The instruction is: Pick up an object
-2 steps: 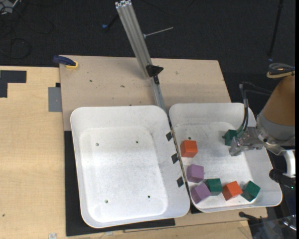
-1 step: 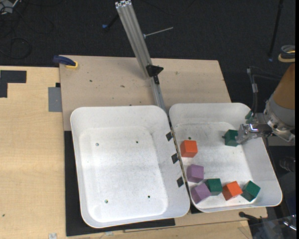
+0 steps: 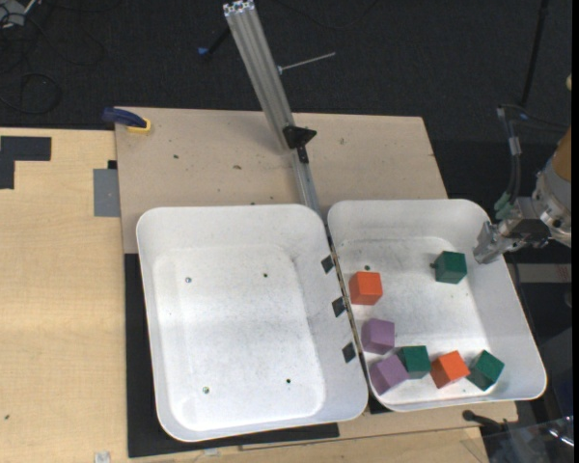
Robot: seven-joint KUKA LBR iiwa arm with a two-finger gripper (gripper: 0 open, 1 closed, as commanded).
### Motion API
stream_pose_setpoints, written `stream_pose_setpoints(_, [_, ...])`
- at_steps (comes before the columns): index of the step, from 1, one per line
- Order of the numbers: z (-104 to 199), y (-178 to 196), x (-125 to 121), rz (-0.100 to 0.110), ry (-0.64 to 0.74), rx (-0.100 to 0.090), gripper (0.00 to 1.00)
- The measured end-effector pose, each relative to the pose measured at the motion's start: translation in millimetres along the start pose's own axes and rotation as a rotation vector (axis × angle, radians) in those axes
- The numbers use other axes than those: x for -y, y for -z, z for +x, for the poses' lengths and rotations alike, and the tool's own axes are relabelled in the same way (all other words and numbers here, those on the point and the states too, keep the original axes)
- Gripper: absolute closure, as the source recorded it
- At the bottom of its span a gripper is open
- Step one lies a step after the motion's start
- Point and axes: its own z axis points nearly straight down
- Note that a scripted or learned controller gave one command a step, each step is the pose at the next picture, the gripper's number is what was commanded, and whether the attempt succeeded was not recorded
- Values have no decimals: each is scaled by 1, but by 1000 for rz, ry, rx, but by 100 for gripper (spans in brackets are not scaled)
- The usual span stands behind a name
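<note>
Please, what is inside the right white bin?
Inside the right bin lie seven blocks: three green, two orange, two purple. None is covered.

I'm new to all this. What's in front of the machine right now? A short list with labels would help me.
left bin: white, shallow
right bin: holds seven small blocks
green blocks: three, at
orange blocks: two, at
purple blocks: two, at
gripper: at the right bin's right rim, beside the upper green block, holding nothing
</note>
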Motion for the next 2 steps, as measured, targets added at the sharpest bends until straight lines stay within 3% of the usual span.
stream_pose_setpoints(2, [102, -8, 5, 8, 3, -4, 100])
